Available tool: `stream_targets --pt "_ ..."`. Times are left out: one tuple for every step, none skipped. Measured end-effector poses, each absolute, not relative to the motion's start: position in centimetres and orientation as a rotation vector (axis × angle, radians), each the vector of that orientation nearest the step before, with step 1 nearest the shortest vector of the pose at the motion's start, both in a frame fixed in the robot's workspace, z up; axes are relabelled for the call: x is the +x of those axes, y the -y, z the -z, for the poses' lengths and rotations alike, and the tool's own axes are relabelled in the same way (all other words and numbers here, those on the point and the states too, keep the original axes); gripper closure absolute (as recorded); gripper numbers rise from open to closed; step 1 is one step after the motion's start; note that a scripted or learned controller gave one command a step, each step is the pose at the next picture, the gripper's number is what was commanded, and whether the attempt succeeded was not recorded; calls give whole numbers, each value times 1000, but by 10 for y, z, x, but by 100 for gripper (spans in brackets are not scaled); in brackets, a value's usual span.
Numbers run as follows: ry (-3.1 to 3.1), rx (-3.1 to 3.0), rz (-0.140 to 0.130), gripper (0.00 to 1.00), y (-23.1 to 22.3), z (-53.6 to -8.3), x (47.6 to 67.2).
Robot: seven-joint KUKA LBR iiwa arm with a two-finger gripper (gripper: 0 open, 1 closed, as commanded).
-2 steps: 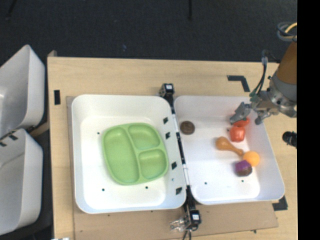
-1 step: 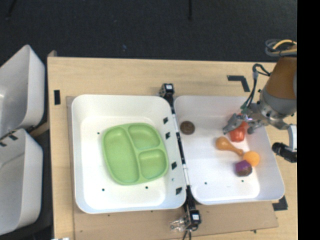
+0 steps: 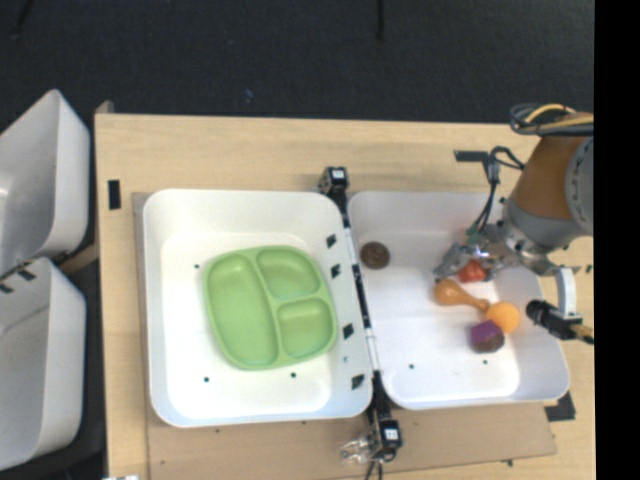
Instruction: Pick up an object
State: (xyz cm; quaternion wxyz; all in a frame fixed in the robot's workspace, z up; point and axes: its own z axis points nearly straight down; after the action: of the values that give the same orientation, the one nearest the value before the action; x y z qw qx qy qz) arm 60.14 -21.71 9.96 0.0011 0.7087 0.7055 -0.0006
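Note:
In the right bin (image 3: 420, 383) lie several small objects. A red object (image 3: 472, 272) sits directly under my gripper (image 3: 463, 264), which hangs low over the bin's middle right. Just below it lies an orange piece with a thin neck (image 3: 452, 292), ending in an orange ball (image 3: 505, 316). A dark purple object (image 3: 487, 337) rests beside that ball. A brown round disc (image 3: 374, 255) lies apart at the bin's left side. The gripper partly hides the red object.
The left bin (image 3: 170, 368) holds a green divided plate (image 3: 270, 306). The arm's orange band (image 3: 548, 176) stands above the right bin's far right corner. Black clips (image 3: 350, 298) run along the wall between the bins. White containers (image 3: 40, 178) stand at the far left.

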Motion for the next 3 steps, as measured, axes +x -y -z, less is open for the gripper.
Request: stream_targets --pt "-2210 2225 -1 100 218 -112 602" --pt "-2217 2224 0 100 216 -154 599" --pt "-2222 2216 -2 100 218 -216 600"
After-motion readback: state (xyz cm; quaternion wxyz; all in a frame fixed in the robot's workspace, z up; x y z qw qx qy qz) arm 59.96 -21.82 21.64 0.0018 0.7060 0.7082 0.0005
